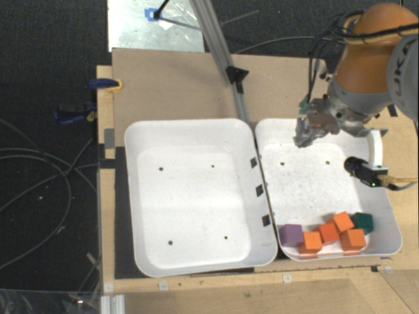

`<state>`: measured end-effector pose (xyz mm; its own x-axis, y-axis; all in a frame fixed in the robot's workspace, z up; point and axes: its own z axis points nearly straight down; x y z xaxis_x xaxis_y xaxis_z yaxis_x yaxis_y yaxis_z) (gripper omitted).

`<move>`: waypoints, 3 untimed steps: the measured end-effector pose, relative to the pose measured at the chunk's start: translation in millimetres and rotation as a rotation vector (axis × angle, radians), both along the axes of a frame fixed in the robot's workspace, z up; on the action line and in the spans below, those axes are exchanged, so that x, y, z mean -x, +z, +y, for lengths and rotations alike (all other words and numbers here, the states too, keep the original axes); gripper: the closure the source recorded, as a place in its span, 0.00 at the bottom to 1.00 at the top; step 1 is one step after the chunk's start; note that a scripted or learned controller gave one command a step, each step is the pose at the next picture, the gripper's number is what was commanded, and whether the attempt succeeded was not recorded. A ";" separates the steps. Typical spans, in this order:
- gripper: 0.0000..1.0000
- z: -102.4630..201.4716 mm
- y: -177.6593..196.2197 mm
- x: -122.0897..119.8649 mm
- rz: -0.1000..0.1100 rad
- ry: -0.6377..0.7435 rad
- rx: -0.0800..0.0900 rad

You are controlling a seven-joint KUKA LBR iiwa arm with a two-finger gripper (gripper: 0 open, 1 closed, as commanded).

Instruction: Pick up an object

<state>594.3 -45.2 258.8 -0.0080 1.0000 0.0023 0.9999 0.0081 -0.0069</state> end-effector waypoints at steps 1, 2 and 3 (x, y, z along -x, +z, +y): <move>1.00 0.4 28.2 -37.2 -0.014 -0.001 0.003; 1.00 10.2 -14.5 99.9 -0.001 -0.008 0.001; 1.00 -4.2 4.0 108.8 -0.012 -0.008 0.003</move>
